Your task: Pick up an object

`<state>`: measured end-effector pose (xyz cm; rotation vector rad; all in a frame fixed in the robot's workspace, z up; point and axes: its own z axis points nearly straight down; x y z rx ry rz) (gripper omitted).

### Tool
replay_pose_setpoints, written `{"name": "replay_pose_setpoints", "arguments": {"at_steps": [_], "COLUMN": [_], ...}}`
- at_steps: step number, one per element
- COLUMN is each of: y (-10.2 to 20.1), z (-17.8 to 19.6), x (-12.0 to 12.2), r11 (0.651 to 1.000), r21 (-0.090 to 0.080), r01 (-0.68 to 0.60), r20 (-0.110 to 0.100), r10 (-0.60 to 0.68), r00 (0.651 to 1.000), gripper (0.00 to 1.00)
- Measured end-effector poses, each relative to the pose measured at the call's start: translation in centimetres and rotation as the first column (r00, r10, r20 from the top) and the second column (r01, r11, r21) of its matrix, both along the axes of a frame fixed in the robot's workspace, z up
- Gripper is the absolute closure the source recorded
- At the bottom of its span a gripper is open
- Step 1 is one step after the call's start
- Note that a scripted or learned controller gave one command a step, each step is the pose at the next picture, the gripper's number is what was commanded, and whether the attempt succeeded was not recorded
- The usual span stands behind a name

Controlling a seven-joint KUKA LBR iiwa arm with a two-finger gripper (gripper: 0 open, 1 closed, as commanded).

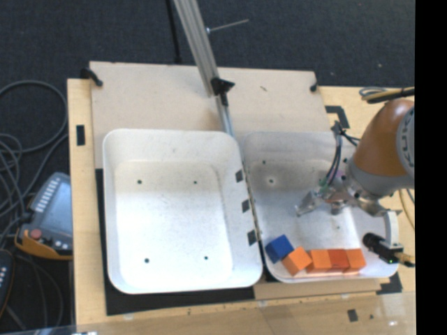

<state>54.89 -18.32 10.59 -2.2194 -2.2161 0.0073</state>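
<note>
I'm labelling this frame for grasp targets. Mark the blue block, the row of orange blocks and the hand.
blue block [279,247], camera view, top face.
row of orange blocks [327,259], camera view, middle of the row.
hand [323,204], camera view, between its fingertips.

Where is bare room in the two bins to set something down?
The left bin has a bare floor from rim to rim. In the right bin, the far-left part beside the shared rim is free. It is crowded along the near edge, where the blue block and orange blocks lie, and under the hand.
</note>
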Motion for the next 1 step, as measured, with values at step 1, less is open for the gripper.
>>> {"name": "replay_pose_setpoints", "arguments": {"at_steps": [1], "y": [0.65], "z": [-0.84], "x": [-0.97], "r11": [1.0], "r21": [-0.003], "r01": [0.001], "r20": [0.011], "r10": [-0.001], "r00": [1.0], "gripper": [0.0]}}
